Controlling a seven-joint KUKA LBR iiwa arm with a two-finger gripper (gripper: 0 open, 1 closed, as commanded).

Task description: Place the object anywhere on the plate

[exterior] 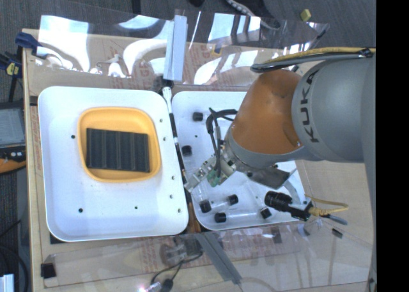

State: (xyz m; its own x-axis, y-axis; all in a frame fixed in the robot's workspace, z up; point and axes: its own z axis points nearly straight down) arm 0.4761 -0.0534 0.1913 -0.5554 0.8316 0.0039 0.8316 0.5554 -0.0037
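One fixed camera looks down at a slant on the bench (pixel 38 80), near enough that both white bins (pixel 57 176) nearly span it, the arm (pixel 319 112) entering right of them.

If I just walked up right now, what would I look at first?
Probably the big grey robot arm with its orange band, reaching in from the right over the right-hand white bin. Next, the yellow plate in the left white bin, with a dark ridged slab lying on it. Small black pieces are scattered in the right bin under the arm.
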